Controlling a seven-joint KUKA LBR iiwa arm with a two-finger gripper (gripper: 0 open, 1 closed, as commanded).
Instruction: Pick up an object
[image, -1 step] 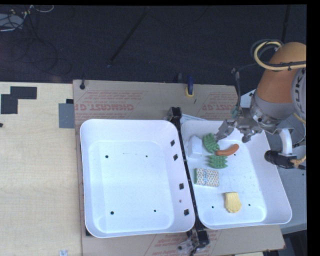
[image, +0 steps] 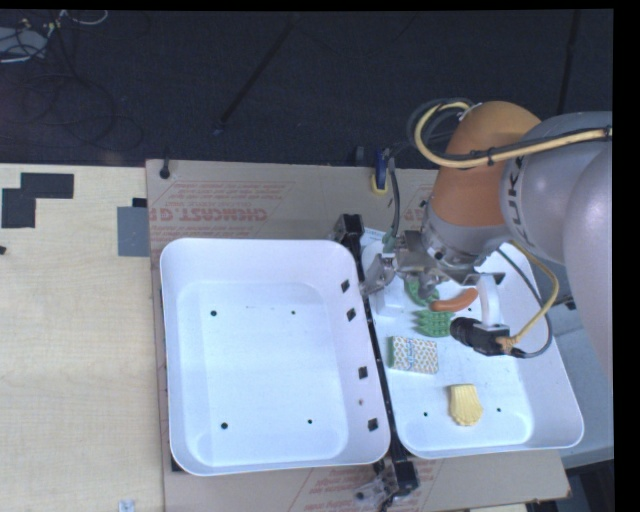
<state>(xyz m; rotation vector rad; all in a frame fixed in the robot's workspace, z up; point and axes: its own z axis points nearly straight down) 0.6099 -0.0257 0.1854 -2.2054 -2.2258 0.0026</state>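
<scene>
The pick does not look finished. The hand hangs low over the far left corner of the shallow white right-hand bin, at the end of the grey arm. Nothing shows lifted clear of the bin floor. Whether the hand is wide, narrow or closed on something cannot be told, because the wrist covers it from above.

The likely targets lie close by. A small green piece and a curved orange-red piece sit right at the hand, partly tucked under it; contact cannot be made out. A green studded block lies just beside them, on the camera's side of the hand. A pale square pad with a dotted pattern lies near the hand, further toward the camera. A yellow lump rests well apart from the hand, near the bin's front wall. Judging from this, a sure grip and the lift are both left to do.

The second shallow white bin stands to the hand's other side, across the shared rim. Both bins rest on a brown cardboard sheet with reddish print, laid on a pale wooden desk. Behind the desk the room is dark, with thin cables trailing across the floor.
</scene>
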